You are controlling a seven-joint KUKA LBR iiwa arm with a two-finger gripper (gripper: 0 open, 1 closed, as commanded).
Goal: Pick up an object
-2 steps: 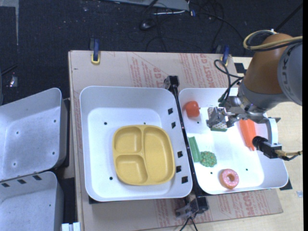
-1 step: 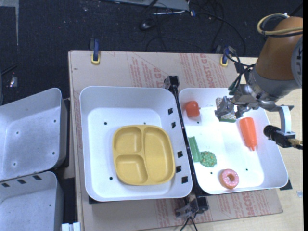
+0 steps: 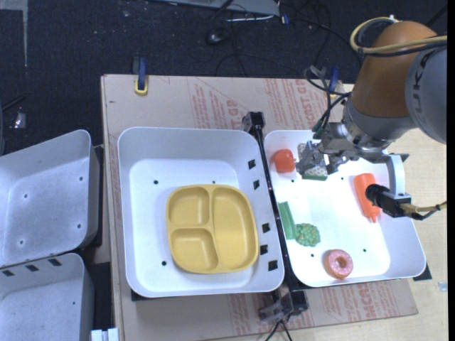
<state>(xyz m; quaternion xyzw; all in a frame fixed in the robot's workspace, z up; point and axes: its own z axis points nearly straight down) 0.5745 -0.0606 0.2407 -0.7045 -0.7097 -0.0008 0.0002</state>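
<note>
Arm point(image 3: 398, 77): a bulky rounded segment is showing a glossy orange band point(image 3: 387, 69) beside smooth grey casing point(image 3: 430, 98). A pale yellowish cable point(image 3: 370, 30) is looping over the orange part. Thin dark wires point(image 3: 334, 112) are running down the segment's left side towards the wrist. Gripper point(image 3: 316, 163): a grey metal assembly with blocky, angular parts is showing dark recesses; its finer detail is blurring.

board point(image 3: 213, 94) under both bins: red printed lettering, upside down and partly covered | upper centre and lower right of the frame | not legible
</note>
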